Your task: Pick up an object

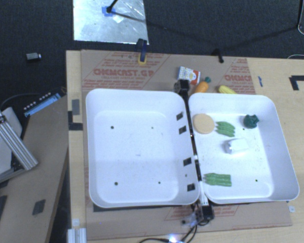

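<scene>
The camera view looks down on two white bins side by side on a bench: the left bin (pixel 137 191) and the right bin (pixel 278 181). They meet along a seam that carries four small black clips (pixel 182 130).

The right bin holds five loose objects, any of which could be picked:
- One tan round disc (pixel 203 123) lies at about ten o'clock from the bin's middle.
- One light green ridged piece (pixel 225 129) lies just beside the disc, at its three o'clock.
- One dark green lump (pixel 251 120) sits at about one o'clock, near the far wall.
- One white block (pixel 235 146) rests close to the middle.
- A second light green ridged piece (pixel 217 179) lies at about seven o'clock, well apart from the first.

Three more things sit on the bench beyond the bins, at twelve o'clock from the seam: one orange piece (pixel 201 87), one yellow piece (pixel 226 90) and one white-and-red packet (pixel 188 75).

Whether the gripper is released or clenched cannot be told; nothing touches any of the five objects.
</scene>
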